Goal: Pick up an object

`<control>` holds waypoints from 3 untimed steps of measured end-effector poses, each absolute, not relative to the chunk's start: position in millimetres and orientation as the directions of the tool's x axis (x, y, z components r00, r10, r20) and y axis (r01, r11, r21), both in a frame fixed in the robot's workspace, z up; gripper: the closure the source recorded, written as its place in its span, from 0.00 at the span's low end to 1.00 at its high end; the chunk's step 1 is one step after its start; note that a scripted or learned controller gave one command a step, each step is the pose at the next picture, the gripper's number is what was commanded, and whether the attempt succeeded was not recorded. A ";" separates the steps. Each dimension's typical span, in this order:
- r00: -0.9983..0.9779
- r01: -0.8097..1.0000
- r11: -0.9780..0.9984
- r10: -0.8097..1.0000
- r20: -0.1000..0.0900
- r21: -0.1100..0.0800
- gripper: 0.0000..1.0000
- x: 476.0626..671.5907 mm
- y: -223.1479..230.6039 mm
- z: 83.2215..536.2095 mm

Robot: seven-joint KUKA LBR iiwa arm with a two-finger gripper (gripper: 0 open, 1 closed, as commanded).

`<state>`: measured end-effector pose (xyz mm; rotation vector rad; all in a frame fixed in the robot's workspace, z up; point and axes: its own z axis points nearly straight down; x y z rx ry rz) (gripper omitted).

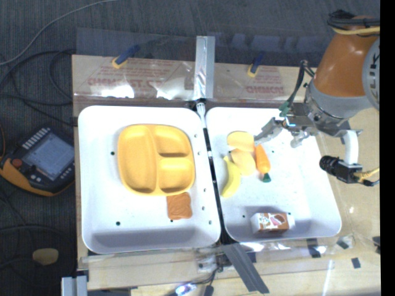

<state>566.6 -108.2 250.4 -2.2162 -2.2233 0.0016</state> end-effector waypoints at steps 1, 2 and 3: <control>-0.006 1.000 0.006 1.000 0.003 -0.004 1.00 567.1 -106.9 258.6; -0.008 1.000 0.008 1.000 0.005 -0.007 1.00 567.5 -105.6 266.8; -0.008 1.000 0.008 1.000 0.005 -0.007 0.00 567.5 -105.6 266.7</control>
